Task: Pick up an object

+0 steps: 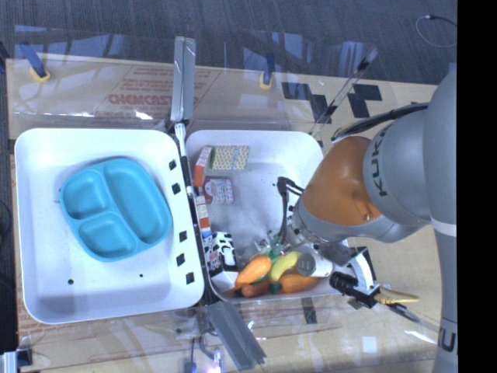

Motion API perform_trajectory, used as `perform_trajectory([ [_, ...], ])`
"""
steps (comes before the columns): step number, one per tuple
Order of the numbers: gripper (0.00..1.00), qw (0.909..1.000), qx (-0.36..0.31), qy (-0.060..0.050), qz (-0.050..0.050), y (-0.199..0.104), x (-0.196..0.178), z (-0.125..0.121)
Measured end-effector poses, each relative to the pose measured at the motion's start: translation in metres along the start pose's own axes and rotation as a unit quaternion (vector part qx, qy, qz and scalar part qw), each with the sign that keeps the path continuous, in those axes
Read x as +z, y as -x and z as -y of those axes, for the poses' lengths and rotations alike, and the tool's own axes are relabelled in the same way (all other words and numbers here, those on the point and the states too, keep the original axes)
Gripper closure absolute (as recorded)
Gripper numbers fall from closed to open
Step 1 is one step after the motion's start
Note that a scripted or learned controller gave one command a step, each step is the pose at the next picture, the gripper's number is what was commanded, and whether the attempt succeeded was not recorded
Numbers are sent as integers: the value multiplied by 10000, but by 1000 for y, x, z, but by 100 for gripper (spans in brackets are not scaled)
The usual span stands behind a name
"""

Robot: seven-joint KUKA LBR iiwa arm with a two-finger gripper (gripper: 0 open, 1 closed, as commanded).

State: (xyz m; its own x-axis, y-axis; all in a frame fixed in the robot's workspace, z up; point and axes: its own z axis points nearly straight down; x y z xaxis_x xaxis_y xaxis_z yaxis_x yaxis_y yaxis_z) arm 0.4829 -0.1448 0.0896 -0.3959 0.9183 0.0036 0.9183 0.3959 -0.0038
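Note:
The right bin (256,142) holds a heap of toy food at its near edge: an orange piece (254,270), a yellow banana-like piece (284,265), an orange carrot (299,284) and a small green piece (273,249). My arm's grey and orange wrist (342,193) hangs low over the bin's right side, just above this heap. The gripper (291,243) sits under the wrist, right at the green and yellow pieces, mostly hidden by the arm.
A patterned box (230,157), a small packet (218,190), a red-and-white box (203,168) and a black-and-white item (224,249) lie in the right bin. The left bin (46,286) holds a blue divided tray (115,207). A metal divider post (183,80) stands between the bins.

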Motion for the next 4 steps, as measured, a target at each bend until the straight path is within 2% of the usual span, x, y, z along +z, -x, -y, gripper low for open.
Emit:
perform_trajectory([
  [1, 0, 9952, 974, 15, 18, -16, -140, -1],
  [2, 0, 9972, 742, -9, -2, -1, -13, 8],
  [3, 0, 9972, 745, -7, -1, -1, -13, 7],
  [4, 0, 9948, 1016, -2, 7, -3, 0, -101],
])
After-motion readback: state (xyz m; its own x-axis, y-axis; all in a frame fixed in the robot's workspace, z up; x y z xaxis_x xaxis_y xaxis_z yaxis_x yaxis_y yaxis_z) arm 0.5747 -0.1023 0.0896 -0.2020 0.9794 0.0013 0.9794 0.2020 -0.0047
